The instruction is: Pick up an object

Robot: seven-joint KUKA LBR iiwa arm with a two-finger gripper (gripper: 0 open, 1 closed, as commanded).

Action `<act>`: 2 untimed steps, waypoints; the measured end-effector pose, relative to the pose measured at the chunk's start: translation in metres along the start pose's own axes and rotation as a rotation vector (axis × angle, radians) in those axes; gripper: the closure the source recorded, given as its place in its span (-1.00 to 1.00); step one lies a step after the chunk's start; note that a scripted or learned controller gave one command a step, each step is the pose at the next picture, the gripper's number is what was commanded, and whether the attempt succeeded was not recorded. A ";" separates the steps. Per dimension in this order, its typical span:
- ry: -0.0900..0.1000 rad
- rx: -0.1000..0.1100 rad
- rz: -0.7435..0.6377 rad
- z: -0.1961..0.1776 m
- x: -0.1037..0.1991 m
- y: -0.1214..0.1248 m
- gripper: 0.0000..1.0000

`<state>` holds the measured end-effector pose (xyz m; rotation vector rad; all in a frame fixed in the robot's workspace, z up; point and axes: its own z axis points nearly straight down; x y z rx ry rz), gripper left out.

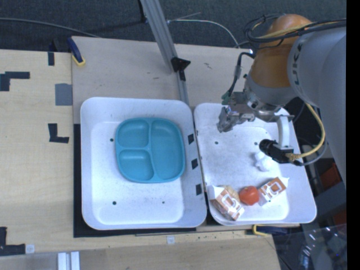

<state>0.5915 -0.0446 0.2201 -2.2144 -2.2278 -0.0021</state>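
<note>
My gripper (226, 122), finger state unreadable, hovers at twelve o'clock in the right bin (236, 162); nothing lifted yet

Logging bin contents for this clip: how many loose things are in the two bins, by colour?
Blue divided plate, left bin: 1
Orange-and-white packets, right bin: 2
Red round item: 1
Small white item: 1
Total: 5
</note>
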 end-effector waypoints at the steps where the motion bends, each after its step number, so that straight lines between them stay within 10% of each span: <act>1: 0.001 0.001 -0.001 -0.007 0.052 0.009 1.00; 2: 0.001 0.000 -0.001 -0.016 0.098 0.027 1.00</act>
